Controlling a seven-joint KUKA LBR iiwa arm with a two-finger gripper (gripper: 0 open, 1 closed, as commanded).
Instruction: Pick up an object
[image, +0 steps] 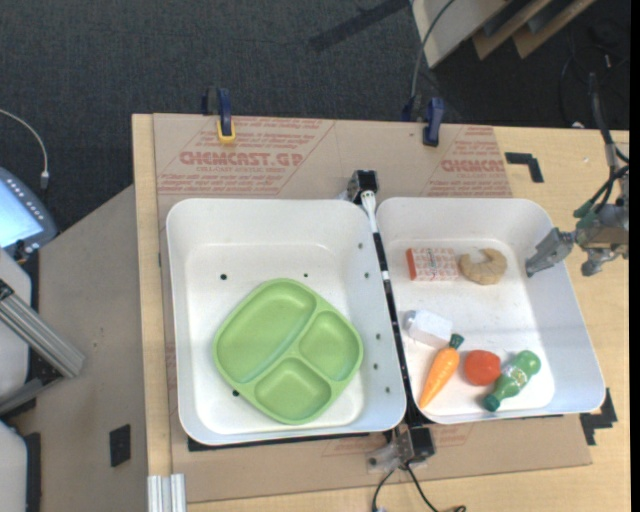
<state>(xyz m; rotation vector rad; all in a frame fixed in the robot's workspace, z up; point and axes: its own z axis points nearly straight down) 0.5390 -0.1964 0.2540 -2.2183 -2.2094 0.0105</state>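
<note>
Your pincer (565, 252) sits at the far right edge of the right bin (560, 300), a grey metal piece hanging over the rim; you cannot tell whether its fingers are apart or together, and nothing shows between them.

Take the right bin as your landmark. It is shallow, white, smooth plastic with rounded corners. Inside it, toward the back, lies a flat rectangular packet (430, 263) with red print, and just to its right a tan, lumpy bread-like piece (483, 266) with a curved shape. Both are well apart from the pincer, to its left. Near the bin's middle lies a small pale boxy block (428, 326). At the front, a tapered orange carrot (440, 372) with a green top lies at a slant, its top close to that block. Just right of the carrot sits a round red tomato (481, 366), and touching it on the right a small green bottle (513, 380) lies on its side.

Left of the right bin, and touching it, stands the left bin (200, 250), holding a light green divided plate (288, 349) with three smooth hollows. Both bins rest on a brown board (160, 180) printed in red letters.
</note>
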